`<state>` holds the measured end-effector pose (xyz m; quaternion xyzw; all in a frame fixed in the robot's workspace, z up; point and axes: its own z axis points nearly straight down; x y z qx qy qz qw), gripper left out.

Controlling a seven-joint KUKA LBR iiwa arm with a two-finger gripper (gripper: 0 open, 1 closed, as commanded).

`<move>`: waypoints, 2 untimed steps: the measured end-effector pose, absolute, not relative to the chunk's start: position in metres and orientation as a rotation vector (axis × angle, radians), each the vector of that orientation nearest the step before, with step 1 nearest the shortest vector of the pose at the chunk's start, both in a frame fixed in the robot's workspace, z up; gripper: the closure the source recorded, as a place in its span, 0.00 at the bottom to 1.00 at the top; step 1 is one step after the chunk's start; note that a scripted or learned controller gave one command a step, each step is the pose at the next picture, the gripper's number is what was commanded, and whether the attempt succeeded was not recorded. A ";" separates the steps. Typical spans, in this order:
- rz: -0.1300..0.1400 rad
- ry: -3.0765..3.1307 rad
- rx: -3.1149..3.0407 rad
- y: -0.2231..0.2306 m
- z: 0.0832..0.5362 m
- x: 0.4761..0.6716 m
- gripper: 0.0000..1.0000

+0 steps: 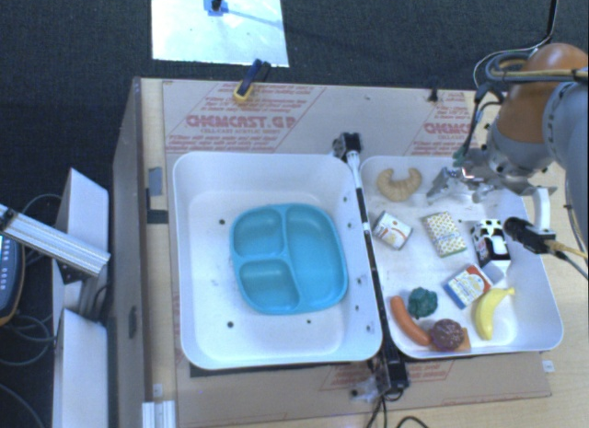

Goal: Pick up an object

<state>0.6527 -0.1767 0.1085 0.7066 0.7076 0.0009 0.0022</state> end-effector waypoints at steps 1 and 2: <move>0.000 2.223 2.220 -0.158 0.084 0.616 0.00; 0.004 2.222 2.216 -0.159 0.095 0.618 1.00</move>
